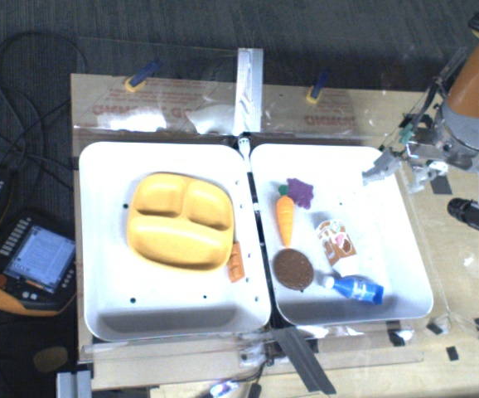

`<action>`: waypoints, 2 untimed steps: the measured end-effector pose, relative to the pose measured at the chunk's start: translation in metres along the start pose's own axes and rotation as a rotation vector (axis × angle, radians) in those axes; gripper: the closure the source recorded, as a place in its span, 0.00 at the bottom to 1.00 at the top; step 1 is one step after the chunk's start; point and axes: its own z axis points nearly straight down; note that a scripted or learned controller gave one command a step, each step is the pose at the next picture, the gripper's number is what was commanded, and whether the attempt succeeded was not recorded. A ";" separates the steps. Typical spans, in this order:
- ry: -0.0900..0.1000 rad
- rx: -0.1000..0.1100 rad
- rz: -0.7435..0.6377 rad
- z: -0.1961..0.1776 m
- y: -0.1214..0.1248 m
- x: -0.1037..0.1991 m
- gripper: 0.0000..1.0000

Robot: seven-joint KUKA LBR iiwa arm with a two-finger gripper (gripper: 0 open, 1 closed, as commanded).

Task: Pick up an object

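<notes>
The gripper point(405, 166) hangs over the right bin's point(413, 247) rim at about two o'clock; whether it is open or shut I cannot tell, and nothing is seen held in it. Any piece in that bin would serve; the carrot point(285, 218) looks the likeliest. It lies near the bin's left wall at about ten o'clock from the bin's centre, its long axis running nearly twelve to six, green top toward twelve and touching the purple toy point(301, 192), point toward six just above the brown disc point(292, 269). I judge it a light, stiff plastic toy, smooth and somewhat slippery, tapered so a grip near the tip may squeeze off; the thick upper half, taken across the short axis, seems safest. The carton point(336, 243) lies at the bin's centre and the blue bottle point(355, 288) at five o'clock, lying three to nine. The left bin point(99, 247) holds a yellow tray point(181, 220).
</notes>
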 end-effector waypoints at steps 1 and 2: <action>0.002 0.002 -0.142 0.095 -0.048 0.041 0.00; 0.005 -0.018 0.011 0.141 -0.053 0.025 0.00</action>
